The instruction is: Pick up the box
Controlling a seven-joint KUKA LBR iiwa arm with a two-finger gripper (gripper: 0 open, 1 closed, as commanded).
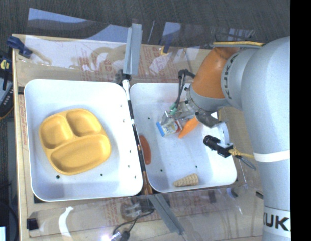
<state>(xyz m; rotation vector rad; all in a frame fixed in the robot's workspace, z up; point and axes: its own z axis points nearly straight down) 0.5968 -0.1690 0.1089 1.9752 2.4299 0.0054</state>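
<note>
A: As viewed from above, where is the box [168, 127] located?
B: Within the right bin [215, 177], directly at the gripper [176, 114]; whether it is gripped cannot be told.

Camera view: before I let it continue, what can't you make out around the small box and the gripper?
- Two-finger gripper: its fingers are covered by the grey arm's wrist, so their state is unreadable.
- Small box with the blue edge: too small and blurred to tell whether it is touched or gripped.
- Orange carrot-like piece: its upper end is hidden under the wrist.
</note>
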